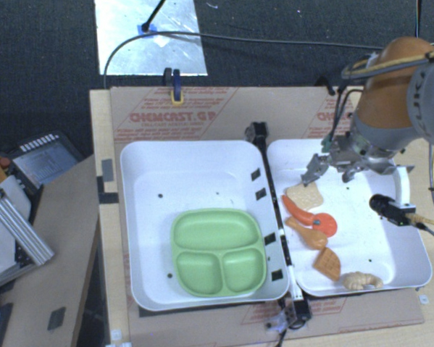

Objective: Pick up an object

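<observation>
Nearest to us, along the front edge of the right bin (418, 267), we see a pale, lumpy beige piece (362, 280), and just behind it to the left a small orange-brown wedge (327, 263). A little farther back lies a heap of three things touching one another: a tan piece (311, 237) at the front, an orange-red curved item (311, 216) with a small blue spot across it, and a pale cream slab (305, 196) at the back. What these toys represent we cannot say with confidence, as they are small from up here.

In the left bin (141, 180), toward its front, sits a green divided tray (217, 251) with three compartments.

Beyond the heap, the gripper (331, 167) hangs above the back half of the right bin, its two fingers spread apart with nothing between them; the left fingertip (309, 174) appears to sit just above the far edge of the cream slab. The grey arm (423, 100) with its orange band (390, 80) reaches in from the right.

At the far end, a blue-and-yellow clamp (174, 85) grips the brown board (199, 112) under the bins.
</observation>
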Robot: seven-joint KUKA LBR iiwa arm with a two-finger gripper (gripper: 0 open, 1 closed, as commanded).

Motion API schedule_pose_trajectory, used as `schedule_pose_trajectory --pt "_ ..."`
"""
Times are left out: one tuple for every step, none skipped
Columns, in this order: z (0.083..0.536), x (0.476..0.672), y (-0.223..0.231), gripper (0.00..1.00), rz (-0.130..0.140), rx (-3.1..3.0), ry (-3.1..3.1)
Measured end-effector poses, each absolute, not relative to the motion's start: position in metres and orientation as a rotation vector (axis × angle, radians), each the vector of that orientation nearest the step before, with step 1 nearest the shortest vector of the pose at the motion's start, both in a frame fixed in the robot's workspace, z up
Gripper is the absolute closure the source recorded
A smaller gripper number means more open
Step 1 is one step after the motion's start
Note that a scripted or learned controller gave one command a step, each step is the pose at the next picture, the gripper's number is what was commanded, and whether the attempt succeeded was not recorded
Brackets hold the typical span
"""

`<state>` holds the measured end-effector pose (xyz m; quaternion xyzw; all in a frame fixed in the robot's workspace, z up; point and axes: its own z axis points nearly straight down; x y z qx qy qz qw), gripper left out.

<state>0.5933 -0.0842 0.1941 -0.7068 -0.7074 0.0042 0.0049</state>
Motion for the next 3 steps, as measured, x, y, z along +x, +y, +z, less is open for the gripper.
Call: schedule_pose_trajectory --pt "0.202 0.596 -0.084 0.0 -0.001 -2.219 -2.225" --pt "0.142 0.597 -0.091 0.0 0.002 -2.22 -2.221" --pt "0.092 0.598 -0.091 0.0 -0.005 -2.224 -2.224"
